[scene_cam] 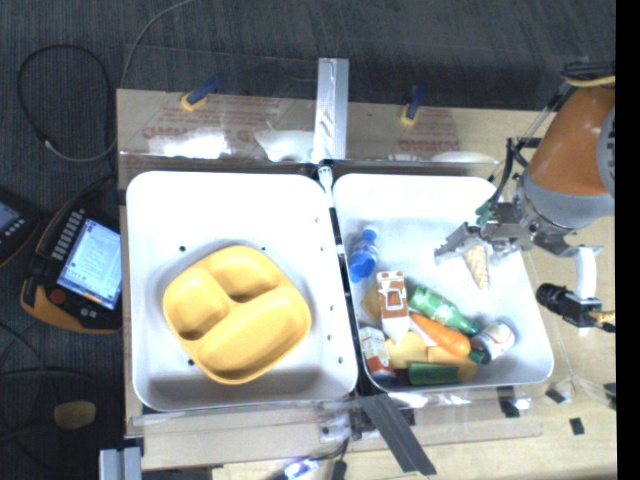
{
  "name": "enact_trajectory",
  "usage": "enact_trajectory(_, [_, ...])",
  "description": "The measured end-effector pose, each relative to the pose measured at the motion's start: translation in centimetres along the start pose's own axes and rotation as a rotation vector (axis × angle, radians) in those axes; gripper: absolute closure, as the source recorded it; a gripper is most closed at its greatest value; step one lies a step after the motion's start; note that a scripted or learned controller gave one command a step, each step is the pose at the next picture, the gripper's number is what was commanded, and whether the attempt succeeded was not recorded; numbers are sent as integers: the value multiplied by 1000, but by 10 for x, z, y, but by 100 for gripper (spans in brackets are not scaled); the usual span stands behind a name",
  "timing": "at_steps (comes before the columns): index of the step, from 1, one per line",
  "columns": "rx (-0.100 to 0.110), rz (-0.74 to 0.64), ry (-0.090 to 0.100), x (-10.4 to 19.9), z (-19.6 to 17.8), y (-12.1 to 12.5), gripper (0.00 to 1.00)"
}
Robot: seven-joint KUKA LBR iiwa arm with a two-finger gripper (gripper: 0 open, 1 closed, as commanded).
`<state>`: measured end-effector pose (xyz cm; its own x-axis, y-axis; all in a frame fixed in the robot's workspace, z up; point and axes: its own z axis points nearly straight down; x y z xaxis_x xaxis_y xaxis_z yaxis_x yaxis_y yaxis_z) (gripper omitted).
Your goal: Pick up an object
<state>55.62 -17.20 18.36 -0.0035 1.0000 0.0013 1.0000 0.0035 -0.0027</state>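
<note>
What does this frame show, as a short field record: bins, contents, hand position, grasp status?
left bin: holds a yellow divided tray
right bin: holds a pile of small items at its near side
items seen: blue bottle, green bottle, carrot, small can
hand: over the right bin's far right part, above the pile
near the hand: a pale corn-like piece at its tip; contact cannot be told
grasp status: not confirmed

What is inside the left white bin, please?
The left bin holds one yellow divided tray, with nothing visible in its compartments. Whatever lies under the tray is covered.
</note>
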Motion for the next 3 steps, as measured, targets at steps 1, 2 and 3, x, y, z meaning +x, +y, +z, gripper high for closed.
enact_trajectory(1, [-18,-359,-9,56,91,-14,0])
enact_trajectory(2, [-6,-529,-11,62,80,0,0])
enact_trajectory(3, [-19,-436,-14,63,92,-48,0])
